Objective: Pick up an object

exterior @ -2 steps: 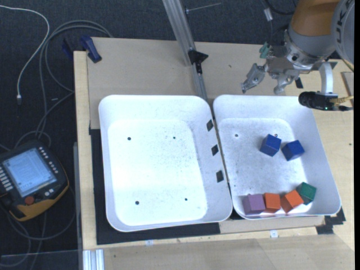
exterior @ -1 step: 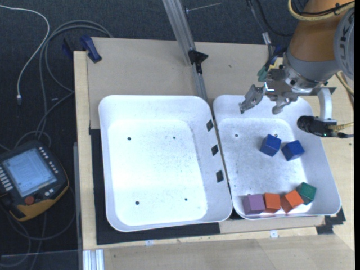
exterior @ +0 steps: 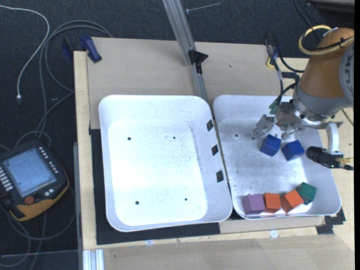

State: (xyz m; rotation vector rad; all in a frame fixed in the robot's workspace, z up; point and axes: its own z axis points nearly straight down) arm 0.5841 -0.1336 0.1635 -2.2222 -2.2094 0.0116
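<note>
The hand (exterior: 275,129) hangs spread, pinching nothing; two blue cubes (exterior: 270,144) (exterior: 292,150) sit just below it.

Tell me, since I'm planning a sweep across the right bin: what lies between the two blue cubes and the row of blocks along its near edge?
Bare, speckled floor of the right white bin in the camera view.

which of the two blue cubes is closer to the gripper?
The left blue cube, just under the gripper. The right blue cube sits a bit farther off, toward the bin's right side.
</note>
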